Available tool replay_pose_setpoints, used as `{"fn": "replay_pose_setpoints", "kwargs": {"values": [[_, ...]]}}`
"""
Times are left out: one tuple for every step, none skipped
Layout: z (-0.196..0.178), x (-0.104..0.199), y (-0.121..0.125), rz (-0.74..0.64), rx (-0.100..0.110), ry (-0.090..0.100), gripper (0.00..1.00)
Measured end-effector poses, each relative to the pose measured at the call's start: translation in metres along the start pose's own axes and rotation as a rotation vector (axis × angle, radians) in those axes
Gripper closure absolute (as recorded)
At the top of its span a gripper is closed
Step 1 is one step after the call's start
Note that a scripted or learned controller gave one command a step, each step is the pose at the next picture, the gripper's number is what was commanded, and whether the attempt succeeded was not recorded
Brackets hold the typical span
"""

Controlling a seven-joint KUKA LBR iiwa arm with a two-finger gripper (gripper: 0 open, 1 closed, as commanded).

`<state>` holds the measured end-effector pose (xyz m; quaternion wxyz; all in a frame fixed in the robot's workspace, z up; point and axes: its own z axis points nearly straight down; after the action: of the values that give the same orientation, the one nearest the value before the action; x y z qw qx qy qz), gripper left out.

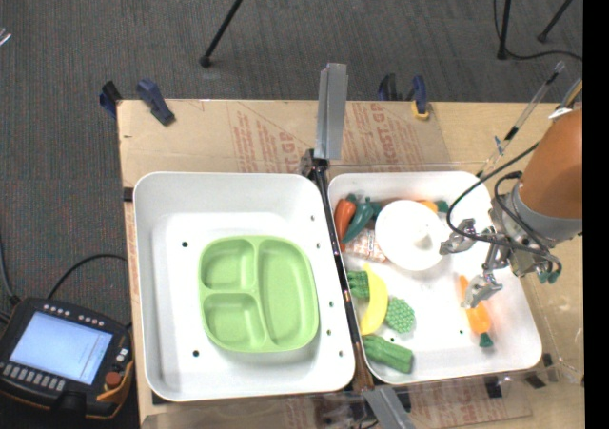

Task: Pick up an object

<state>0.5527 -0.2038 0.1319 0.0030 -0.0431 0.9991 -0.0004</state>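
Orange toy carrot with green tip (477, 315): lies lengthwise in the right white bin (526, 353), directly beneath the two-finger gripper (487, 277); finger spread cannot be told.

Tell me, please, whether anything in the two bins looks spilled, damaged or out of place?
Nothing stands out. The green divided plate lies flat in the left bin. The toy foods, such as the banana, are jumbled along the right bin's left side, all inside it.
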Motion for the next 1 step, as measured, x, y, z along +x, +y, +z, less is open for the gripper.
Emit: {"fn": "replay_pose_setpoints", "kwargs": {"values": [[0.047,0.04,-0.0014,0.051,-0.005,0.011,0.0]]}}
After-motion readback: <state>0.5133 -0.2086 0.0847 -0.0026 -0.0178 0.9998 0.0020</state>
